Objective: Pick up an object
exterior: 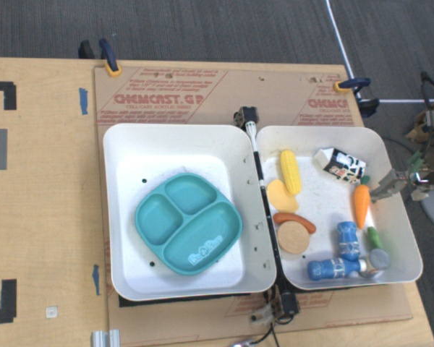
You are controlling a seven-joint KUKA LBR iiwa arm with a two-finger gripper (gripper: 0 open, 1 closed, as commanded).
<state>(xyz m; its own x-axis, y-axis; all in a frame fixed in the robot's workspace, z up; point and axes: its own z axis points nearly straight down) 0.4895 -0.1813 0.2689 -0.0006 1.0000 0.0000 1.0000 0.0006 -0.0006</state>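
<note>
The right bin (pixel 400 215) holds several toy foods. A yellow corn cob (pixel 290 172) stands near its left wall, above a pale yellow piece (pixel 281 194), a brown sausage (pixel 295 221) and a round tan biscuit (pixel 294 238). A black-and-white carton (pixel 341 165) lies at the back. An orange carrot (pixel 361 207) lies on the right side, above two blue cans (pixel 349 240) (pixel 331 268). My gripper (pixel 388 186) sits low at the bin's right rim, just right of the carrot's top end. Nothing is seen held in it.
The left bin (pixel 123 194) carries a teal divided plate (pixel 189 223). Both bins rest on a cardboard sheet (pixel 166 96) clamped to the wooden bench. A small grey cap (pixel 378 259) lies by the cans. Cables and hardware crowd the right edge.
</note>
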